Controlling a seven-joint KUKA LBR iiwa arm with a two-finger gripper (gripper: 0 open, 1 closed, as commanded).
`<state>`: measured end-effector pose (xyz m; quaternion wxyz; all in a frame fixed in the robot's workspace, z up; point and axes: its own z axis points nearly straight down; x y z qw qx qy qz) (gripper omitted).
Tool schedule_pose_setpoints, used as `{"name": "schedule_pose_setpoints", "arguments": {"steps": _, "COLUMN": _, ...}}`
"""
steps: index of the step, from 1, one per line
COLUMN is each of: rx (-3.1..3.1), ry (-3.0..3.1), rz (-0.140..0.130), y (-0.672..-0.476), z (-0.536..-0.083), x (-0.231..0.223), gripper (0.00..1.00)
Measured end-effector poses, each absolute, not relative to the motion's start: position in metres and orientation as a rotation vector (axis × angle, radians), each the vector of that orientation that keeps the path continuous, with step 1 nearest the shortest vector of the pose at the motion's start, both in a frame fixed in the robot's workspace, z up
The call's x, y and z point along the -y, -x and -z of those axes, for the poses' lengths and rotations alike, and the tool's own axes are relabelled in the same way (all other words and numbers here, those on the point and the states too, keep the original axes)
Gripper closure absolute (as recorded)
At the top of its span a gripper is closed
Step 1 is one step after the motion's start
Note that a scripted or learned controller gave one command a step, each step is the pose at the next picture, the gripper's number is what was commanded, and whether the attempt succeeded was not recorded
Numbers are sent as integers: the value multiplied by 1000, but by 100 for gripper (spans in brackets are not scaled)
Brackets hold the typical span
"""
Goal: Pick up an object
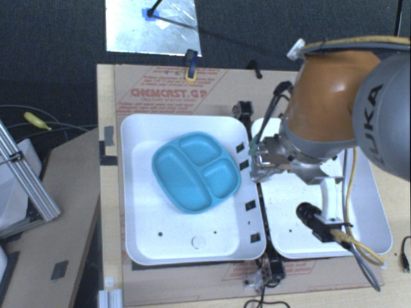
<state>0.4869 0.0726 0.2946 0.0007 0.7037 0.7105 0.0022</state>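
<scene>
Two shallow white bins sit side by side on the worktop. Nearest the camera, at about five o'clock, a black fitting on the arm (318, 222) trails a yellow cable over the right bin (369, 236). Just beyond, the arm's metal wrist hangs over the seam between the bins; the hand (262, 164) is lost under it, so its state cannot be told. At about nine o'clock from there, the blue divided plate (196, 171) lies flat in the middle of the left bin (138, 191); it is the likely thing to pick. A good try would take the plate by its raised rim or a divider, not the flat floor. Farther off, the cardboard (170, 88) reads "CHEMCAST GP". The arm's grey shell at three o'clock shows "KUKA".
</scene>
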Motion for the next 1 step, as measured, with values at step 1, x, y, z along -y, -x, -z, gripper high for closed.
{"name": "schedule_pose_setpoints", "arguments": {"steps": 1, "rx": -2216, "ry": -2222, "rz": -3, "y": -496, "z": -302, "x": -21, "gripper": 100}}
